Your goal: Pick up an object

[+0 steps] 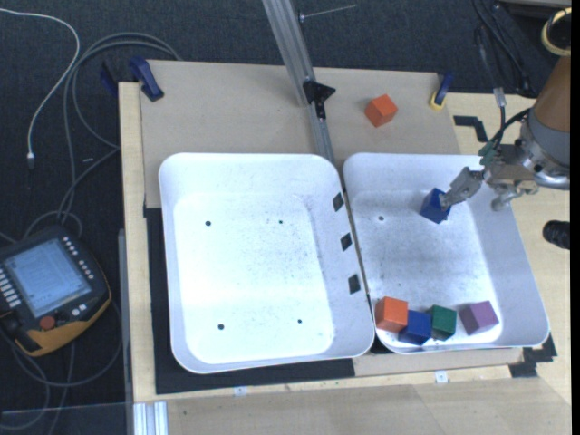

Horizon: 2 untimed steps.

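gripper (453, 198) over right bin (507, 243), jaws pinching blue block (436, 206) | below them at the bin's near wall: orange, blue, green, purple blocks | wooden bench (227, 107), orange block (381, 110) beyond the jaws | dark carpet, cables, handheld control pad (45, 284) far left

Arm (553, 125) cut off at right edge; blue block (436, 206) partly hidden by jaws.

A: Both bins (245, 175) white, peppered with fine dark specks. Bench board (227, 107) pale tan.

B: Blocks in the right bin: orange (391, 314), blue (418, 325), green (442, 320), purple (478, 315). Another blue block (435, 206) higher up.

A: One more orange block (381, 110) on the board. Blue clamps (145, 78) at the edge.
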### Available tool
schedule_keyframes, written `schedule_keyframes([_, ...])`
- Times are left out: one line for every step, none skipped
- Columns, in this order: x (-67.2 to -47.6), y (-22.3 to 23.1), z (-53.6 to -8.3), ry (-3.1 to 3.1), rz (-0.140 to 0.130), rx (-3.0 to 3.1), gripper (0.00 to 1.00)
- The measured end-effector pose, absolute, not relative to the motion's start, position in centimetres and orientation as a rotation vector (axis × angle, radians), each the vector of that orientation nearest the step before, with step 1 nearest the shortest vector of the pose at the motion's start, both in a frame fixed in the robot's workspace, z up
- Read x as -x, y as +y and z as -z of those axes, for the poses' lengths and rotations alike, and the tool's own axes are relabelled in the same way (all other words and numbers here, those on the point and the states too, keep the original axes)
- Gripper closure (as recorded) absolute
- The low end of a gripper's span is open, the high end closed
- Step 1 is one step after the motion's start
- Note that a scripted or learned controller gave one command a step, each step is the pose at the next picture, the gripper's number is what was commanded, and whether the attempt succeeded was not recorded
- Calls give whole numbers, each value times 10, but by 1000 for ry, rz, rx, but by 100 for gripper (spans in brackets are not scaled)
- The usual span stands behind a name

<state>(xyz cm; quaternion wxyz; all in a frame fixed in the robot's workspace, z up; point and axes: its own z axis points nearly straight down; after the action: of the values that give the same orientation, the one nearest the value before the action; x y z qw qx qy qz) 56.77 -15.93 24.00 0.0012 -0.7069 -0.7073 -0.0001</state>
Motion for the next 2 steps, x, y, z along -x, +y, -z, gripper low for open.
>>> schedule_keyframes([-608, -172, -125, -2218, -6, 2215, 0])
schedule_keyframes([-672, -164, -99, -2229, 5, 2219, 0])
